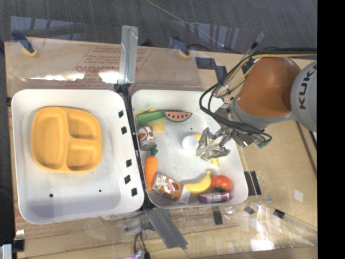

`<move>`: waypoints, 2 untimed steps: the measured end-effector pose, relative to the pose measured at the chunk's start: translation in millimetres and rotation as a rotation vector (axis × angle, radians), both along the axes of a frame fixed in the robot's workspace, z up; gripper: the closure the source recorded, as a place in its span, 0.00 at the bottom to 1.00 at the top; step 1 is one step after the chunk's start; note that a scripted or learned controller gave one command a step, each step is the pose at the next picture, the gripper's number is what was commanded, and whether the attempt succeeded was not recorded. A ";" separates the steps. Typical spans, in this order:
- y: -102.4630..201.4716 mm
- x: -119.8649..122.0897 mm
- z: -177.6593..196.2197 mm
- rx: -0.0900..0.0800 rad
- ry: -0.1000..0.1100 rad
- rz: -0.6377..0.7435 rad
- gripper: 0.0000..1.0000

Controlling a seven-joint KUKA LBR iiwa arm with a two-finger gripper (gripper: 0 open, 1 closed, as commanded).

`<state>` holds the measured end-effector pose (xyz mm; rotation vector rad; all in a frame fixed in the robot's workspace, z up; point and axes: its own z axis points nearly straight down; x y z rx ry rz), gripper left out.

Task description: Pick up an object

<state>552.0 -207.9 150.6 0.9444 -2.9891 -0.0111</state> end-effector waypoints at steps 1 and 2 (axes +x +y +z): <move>61.3 37.2 13.9 -0.004 -0.012 -0.248 1.00; 98.1 65.5 65.3 -0.004 -0.015 -0.207 1.00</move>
